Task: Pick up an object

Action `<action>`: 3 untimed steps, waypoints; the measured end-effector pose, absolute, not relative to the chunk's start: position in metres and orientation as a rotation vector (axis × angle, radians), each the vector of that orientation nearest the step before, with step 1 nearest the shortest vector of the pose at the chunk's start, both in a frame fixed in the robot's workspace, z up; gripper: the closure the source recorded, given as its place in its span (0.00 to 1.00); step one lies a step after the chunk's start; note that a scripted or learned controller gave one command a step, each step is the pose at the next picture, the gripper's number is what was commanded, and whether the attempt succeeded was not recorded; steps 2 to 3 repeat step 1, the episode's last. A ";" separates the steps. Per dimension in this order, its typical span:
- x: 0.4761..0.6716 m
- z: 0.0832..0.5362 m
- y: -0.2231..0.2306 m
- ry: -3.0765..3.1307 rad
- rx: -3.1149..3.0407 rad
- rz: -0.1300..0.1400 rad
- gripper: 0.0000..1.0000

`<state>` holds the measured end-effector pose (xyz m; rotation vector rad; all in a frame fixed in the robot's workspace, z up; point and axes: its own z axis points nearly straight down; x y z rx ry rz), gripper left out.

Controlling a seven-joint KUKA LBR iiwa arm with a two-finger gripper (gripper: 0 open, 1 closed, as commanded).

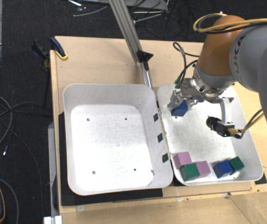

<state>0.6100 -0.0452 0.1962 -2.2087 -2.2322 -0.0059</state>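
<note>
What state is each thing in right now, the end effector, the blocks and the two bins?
End effector: over the right bin's far end, shut on the blue block.
Blue block: held between the fingers, lifted.
Pink blocks: two, resting at the near end.
Green blocks: two, resting at the near end.
Second blue block: resting by the near rim.
Right bin: holds the blocks.
Left bin: sitting flat.

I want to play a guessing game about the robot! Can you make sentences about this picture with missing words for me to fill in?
1. The gripper has a small ____ block between its fingers.
2. That block is over the bin on the ____ side of the picture.
3. At the near end of that bin sit two pink blocks, two green blocks and one ____ block.

Missing words: blue; right; blue
</note>
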 end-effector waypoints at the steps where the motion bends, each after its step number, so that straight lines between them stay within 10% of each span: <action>1: 0.642 0.195 0.037 -2.233 -2.209 -0.006 1.00; 3: 0.642 0.195 0.037 -2.233 -2.209 -0.006 1.00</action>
